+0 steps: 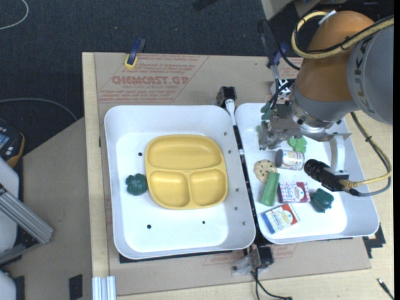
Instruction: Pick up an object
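Hovering the claw (273, 135) low over the far left corner of the right bin (353, 217), probably aiming for the loose things crowding there. Not being able to tell whether wide, narrow or gripping anything, with the wrist covering it from above. Judging the likeliest target to be the small can (291, 160) lying on its side just below the claw, next to a pale green piece (298, 145). Crowding the approach: a cookie (264, 168) and a green bar (270, 188) along the left wall, then a red-and-white packet (294, 192), a blue-edged packet (279, 218) and a dark green piece (322, 200) nearer the front. Leaving alone, well apart in the left bin (125, 142) on the worktop (156, 74), a yellow divided tray (185, 170) and a green lump (135, 184) beside it.
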Robot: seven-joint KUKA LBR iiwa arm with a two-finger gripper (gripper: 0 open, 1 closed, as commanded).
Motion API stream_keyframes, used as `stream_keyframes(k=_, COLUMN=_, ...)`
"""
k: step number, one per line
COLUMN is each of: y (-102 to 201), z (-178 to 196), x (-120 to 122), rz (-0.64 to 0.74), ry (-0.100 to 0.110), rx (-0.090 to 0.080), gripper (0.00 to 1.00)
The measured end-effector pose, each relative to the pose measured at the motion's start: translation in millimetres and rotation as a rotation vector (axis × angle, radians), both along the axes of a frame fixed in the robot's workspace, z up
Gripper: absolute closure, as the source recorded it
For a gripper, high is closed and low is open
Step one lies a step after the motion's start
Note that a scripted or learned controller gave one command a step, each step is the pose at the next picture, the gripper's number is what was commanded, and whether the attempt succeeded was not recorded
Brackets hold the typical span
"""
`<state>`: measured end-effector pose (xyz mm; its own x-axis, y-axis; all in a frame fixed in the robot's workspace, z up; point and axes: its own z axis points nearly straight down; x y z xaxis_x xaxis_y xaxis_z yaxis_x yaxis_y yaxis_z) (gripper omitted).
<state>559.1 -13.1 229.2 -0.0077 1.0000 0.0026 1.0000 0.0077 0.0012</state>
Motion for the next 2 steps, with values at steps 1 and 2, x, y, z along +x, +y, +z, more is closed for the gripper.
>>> stream_keyframes(k=1, y=52.6, z=-13.3, x=2.7, rz=-0.001, ry=0.005, rx=0.0, gripper=1.0)
stream_keyframes(k=2, y=48.4, z=-13.4, x=-2.4, rz=-0.008, ry=0.005, rx=-0.002, gripper=1.0)
